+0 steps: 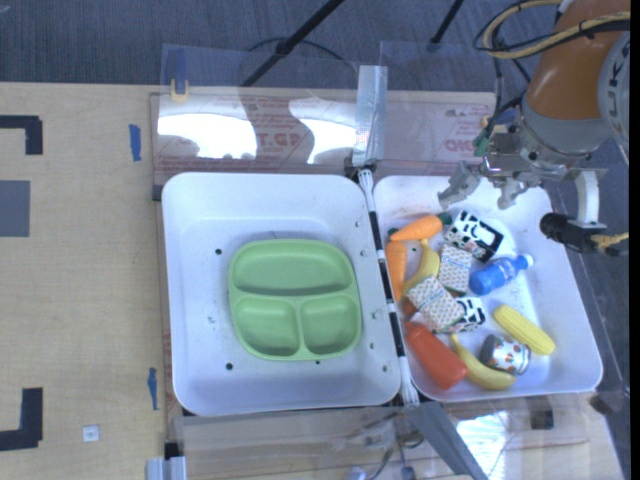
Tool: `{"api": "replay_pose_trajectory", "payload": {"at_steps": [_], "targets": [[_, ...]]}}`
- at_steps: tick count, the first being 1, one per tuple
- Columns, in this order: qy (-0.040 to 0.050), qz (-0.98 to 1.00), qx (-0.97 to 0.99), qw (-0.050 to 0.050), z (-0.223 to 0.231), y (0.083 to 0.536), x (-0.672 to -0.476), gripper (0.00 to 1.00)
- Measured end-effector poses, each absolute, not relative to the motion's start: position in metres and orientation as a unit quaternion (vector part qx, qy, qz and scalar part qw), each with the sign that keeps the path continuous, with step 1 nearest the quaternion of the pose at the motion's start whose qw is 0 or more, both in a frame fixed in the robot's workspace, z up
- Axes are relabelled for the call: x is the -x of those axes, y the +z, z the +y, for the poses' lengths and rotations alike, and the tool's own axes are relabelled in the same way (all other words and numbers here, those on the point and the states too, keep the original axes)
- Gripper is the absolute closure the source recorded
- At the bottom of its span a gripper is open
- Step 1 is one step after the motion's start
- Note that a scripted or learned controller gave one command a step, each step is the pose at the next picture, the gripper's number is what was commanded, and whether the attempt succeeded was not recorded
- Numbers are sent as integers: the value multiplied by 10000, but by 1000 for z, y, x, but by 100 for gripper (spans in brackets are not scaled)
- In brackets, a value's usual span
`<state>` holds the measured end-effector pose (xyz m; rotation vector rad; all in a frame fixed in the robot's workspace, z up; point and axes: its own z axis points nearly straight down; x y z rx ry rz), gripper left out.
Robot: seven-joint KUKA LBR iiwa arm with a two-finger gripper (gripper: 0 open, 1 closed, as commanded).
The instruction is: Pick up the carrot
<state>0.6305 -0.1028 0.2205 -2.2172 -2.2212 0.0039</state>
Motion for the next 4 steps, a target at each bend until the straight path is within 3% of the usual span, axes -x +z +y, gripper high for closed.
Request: {"api": "replay_pose_trajectory", "payload": {"at_steps": [1, 2, 3, 4], "targets": [[6, -8338, 5521, 19, -74, 184, -596, 0], [-5, -8717, 4901, -15, -83, 185, -646, 0], [2, -8797, 4755, 7, -50, 184, -616, 0], [-11, -9278, 3730, -31, -106, 95, -653, 0]]}}
